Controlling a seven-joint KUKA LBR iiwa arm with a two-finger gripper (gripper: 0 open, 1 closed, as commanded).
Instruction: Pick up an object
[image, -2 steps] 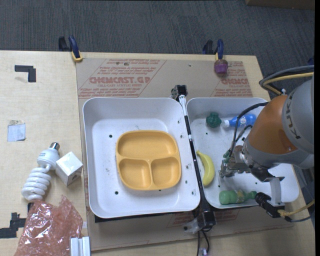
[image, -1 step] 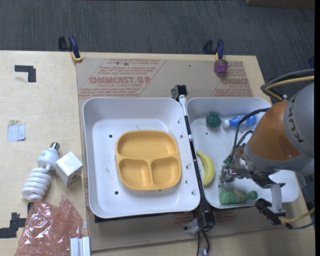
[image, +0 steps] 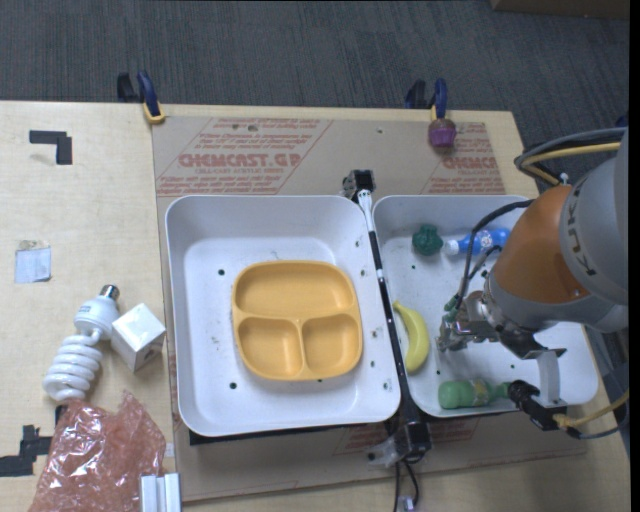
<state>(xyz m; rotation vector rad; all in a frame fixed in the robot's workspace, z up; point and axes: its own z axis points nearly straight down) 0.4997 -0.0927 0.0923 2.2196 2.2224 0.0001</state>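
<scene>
Right now the gripper (image: 455, 330) hangs low inside the right bin (image: 585, 385), just beside the banana (image: 413, 336) and above the green bottle (image: 470, 393). Whether its jaws are spread or pressed together, I cannot tell. A yellow tray (image: 297, 319) sits in the left bin (image: 195, 300).

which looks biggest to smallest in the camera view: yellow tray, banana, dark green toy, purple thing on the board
1. yellow tray
2. banana
3. dark green toy and purple thing: alike in size, not ranked.
</scene>
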